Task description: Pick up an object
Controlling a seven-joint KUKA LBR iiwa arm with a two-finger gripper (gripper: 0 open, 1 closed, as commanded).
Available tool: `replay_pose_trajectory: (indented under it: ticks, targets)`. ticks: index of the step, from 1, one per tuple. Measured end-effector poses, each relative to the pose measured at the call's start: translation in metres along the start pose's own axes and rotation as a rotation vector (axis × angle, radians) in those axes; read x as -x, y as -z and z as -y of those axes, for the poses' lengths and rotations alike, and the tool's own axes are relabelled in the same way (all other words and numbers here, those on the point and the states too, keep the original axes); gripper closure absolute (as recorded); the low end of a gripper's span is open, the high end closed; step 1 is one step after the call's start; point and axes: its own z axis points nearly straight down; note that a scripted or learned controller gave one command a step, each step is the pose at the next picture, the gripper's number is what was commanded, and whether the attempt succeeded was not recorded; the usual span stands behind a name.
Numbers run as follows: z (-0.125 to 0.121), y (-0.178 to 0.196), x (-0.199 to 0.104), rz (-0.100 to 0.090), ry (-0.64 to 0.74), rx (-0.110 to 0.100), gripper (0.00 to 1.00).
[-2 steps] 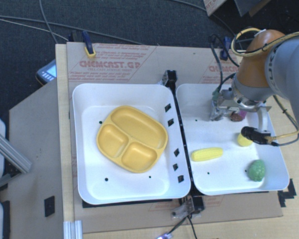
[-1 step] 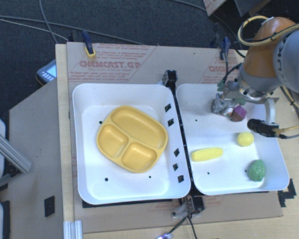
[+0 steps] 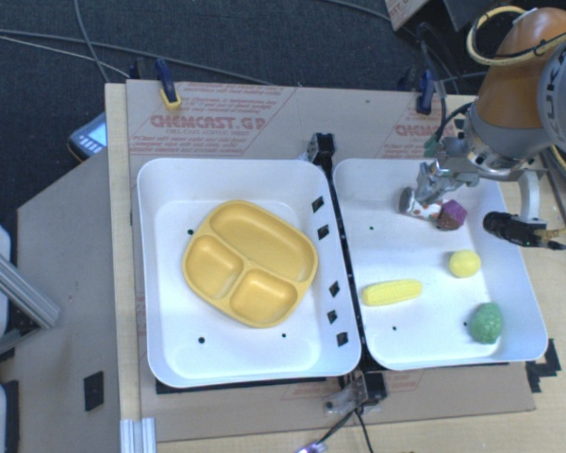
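Observation:
In the right bin lie several small objects: a purple piece at the back, a small yellow ball, a long yellow piece and a green lumpy piece near the front right corner. My gripper hangs low over the back of this bin, just left of the purple piece and close to it. A small white and red bit lies right under the gripper. Nothing is visibly lifted off the bin floor.
The left bin holds a yellow divided plate. A black divider with clips runs between the bins. The grey and orange arm comes in from the upper right. Clamps hold the cardboard at the back.

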Motion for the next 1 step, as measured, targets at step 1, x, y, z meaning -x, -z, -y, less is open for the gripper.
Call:
replay_pose_trajectory:
  ticks: [1]
  targets:
    - [-0.0018,0.0546,-0.0002,0.0,0.0,0.001,1.0]
